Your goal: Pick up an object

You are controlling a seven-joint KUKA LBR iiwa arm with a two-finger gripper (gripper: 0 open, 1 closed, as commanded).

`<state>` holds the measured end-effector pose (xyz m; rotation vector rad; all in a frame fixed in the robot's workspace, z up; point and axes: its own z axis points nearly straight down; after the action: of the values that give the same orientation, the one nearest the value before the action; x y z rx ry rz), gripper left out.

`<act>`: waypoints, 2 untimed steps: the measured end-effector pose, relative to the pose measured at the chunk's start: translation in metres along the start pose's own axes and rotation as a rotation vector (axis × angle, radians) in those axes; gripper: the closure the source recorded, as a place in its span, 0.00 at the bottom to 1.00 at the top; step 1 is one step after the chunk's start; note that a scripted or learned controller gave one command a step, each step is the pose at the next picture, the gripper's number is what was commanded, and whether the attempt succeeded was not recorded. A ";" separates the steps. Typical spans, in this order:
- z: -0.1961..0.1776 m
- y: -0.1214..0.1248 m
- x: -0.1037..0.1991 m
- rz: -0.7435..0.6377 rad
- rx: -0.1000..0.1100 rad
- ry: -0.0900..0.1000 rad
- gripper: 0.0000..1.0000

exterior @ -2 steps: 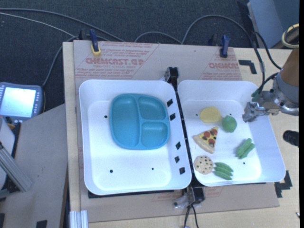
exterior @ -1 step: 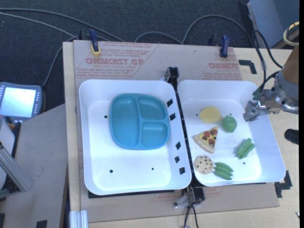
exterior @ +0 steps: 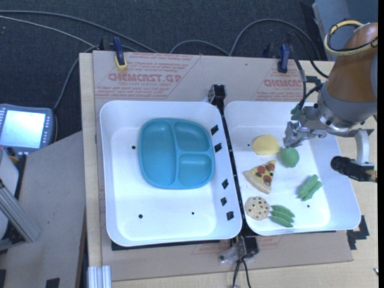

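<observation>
The right bin (exterior: pixel 336 218) holds toy food: a yellow lemon-like piece (exterior: pixel 264 144), a round green ball (exterior: pixel 290 157), a pizza slice (exterior: pixel 261 177), a cookie (exterior: pixel 257 207), a green pod (exterior: pixel 309 186) and a green pea pod (exterior: pixel 281 215). My gripper (exterior: pixel 292 138) hangs over the upper middle of that bin, just above the green ball and to the right of the yellow piece. Nothing shows between its fingertips, which point down at the ball's upper edge.
A blue divided plate (exterior: pixel 177 153) lies in the left bin (exterior: pixel 120 215). A black divider with clips (exterior: pixel 223 161) runs between the bins. The cardboard bench edge (exterior: pixel 180 65) lies behind, with blue clamps (exterior: pixel 119 53) at the back.
</observation>
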<state>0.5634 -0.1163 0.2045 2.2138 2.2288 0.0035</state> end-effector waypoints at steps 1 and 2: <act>-0.015 0.015 0.048 0.000 -0.001 0.000 1.00; -0.026 0.031 0.101 0.000 -0.001 0.000 1.00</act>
<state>0.5939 -0.0147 0.2311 2.2132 2.2282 0.0049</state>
